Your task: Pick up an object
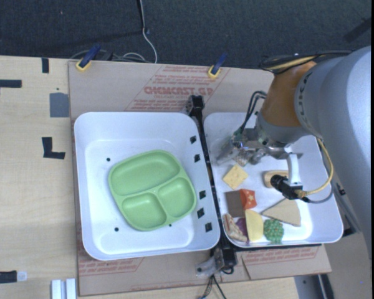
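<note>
— Looking for the gripper (243,149)? It hangs in the right bin (324,229), just above the yellow cheese cube (235,177).
— Holding anything?
— Can't tell; it's too blurry.

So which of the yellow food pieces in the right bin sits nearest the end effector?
The pale yellow square cheese piece, just below the end effector. The other yellow piece lies far down by the green broccoli.

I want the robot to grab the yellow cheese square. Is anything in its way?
Nothing visible blocks it. The grey two-finger gripper hangs in the right white bin, just above the flat yellow cheese-like square, with bare bin floor between them.
</note>
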Available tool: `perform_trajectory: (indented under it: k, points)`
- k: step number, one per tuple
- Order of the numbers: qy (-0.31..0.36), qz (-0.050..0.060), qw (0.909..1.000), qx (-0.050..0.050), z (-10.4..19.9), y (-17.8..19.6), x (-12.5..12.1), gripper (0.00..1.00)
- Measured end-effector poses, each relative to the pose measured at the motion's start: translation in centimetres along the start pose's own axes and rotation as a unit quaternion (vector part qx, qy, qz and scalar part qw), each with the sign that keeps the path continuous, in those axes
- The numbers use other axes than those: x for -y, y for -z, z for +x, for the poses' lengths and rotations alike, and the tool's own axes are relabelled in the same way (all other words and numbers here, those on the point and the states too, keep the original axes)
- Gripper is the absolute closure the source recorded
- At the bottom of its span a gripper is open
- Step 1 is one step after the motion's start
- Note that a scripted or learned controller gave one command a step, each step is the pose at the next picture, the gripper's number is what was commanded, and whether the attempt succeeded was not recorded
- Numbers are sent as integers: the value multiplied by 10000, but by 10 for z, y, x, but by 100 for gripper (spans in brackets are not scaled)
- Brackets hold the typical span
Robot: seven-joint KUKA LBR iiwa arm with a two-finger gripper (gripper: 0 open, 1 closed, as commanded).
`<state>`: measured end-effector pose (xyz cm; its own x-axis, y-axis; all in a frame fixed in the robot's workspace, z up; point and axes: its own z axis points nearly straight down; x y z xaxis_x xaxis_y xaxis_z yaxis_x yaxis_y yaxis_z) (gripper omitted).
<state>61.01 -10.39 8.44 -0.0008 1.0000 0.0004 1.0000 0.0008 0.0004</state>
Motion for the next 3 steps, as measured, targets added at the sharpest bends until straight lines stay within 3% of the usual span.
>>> perform_trajectory:
  k: [1,2,3]
  points:
    - [11,-6,10000,4,-6,0,-42,0]
    - [6,12,10000,2,9,-1,-40,0]
    - [8,41,10000,18,8,-1,-57,0]
